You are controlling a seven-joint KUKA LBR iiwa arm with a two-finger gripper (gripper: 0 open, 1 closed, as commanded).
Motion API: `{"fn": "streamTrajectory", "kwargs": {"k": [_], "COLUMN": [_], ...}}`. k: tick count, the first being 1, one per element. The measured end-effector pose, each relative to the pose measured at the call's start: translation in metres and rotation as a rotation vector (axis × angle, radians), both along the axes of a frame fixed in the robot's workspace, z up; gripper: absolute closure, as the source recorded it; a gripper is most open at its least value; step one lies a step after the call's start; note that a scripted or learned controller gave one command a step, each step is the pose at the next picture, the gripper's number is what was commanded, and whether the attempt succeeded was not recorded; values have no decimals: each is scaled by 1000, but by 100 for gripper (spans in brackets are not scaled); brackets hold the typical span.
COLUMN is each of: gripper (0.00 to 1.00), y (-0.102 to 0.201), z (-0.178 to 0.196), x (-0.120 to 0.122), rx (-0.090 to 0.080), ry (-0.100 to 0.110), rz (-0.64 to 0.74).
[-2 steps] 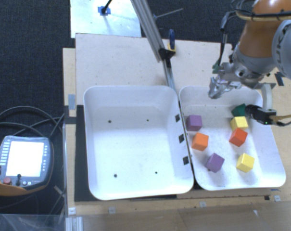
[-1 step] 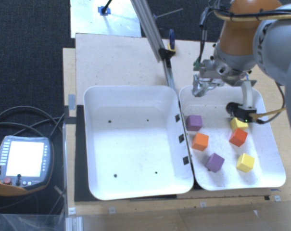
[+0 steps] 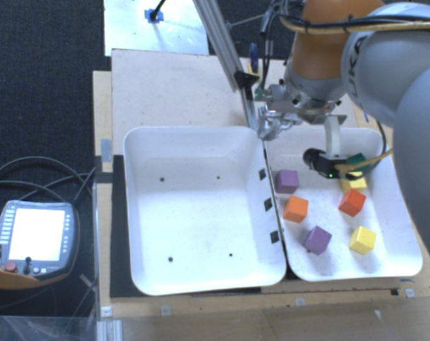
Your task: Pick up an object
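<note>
- A teach pendant [image 3: 31,241] with a pale screen lies well to the left of the bench, apart from both bins.
- The left bin [image 3: 134,212] shows a broad white floor marked with four small dark dots. Rounded walls rise on every side.
- Its right wall touches the left wall of the right bin [image 3: 406,261] along a seam that carries three small black tabs [image 3: 268,203].
- The gripper [image 3: 270,126] hangs over the far end of that seam, at the rims of both bins. Whether it is spread or pressed together cannot be told from this slant.
- The purple cube [image 3: 286,181] is the block nearest the gripper. It sits on the floor of the right bin close to the left wall, toward the camera and slightly right, apart from the gripper.
- The orange cube [image 3: 296,209] sits just beside the purple cube, with a second purple cube [image 3: 318,239] nearer the front rim.
- Further right stand a red cube [image 3: 352,202] and a yellow cube [image 3: 362,240], each with white floor around it.
- Behind the red cube is a smaller yellow piece [image 3: 355,184] and a green shape [image 3: 357,160], both partly hidden and possibly blocks.
- The grey arm [image 3: 392,62] overhangs the far right corner of the right bin.
</note>
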State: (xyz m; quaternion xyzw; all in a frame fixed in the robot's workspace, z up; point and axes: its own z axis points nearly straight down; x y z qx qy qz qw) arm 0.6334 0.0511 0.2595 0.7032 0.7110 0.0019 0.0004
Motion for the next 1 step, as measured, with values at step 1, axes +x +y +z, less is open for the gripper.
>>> {"fn": "streamTrajectory", "kwargs": {"k": [1], "gripper": [100], "y": [47], "z": [-28], "x": [4], "rx": [0], "ry": [4], "rz": [-1]}}
